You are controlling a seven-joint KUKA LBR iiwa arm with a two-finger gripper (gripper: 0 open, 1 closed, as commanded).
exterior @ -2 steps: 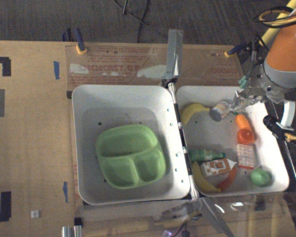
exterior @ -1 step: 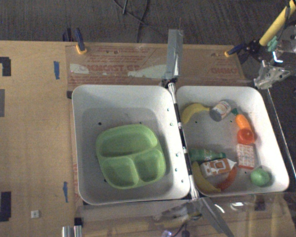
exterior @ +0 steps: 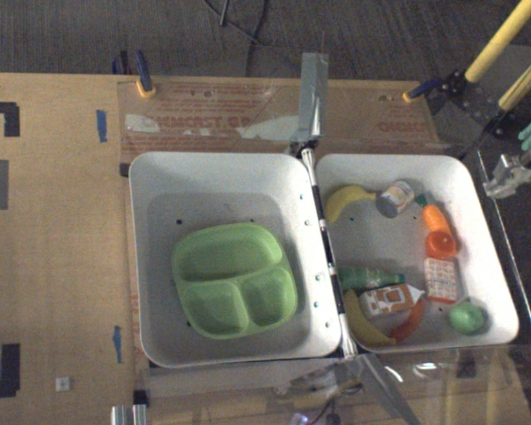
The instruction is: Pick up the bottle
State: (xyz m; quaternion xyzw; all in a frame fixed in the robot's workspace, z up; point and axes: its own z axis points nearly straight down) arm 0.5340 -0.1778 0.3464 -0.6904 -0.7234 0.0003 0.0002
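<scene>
In the right bin (exterior: 478, 193), near its front wall, the bottle (exterior: 369, 279) is seen lying on its side by the left wall, just behind a carton (exterior: 387, 301) and a banana (exterior: 361, 320). Farther back a can (exterior: 395, 197) is lying. The gripper (exterior: 510, 175) is seen beyond the bin's right rim; its jaws' state cannot be told.

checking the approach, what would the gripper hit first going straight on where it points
Probably the right bin's rim: the gripper sits just outside it and seems to point left. Height is unclear, so it may clear the rim and reach the orange object.
</scene>
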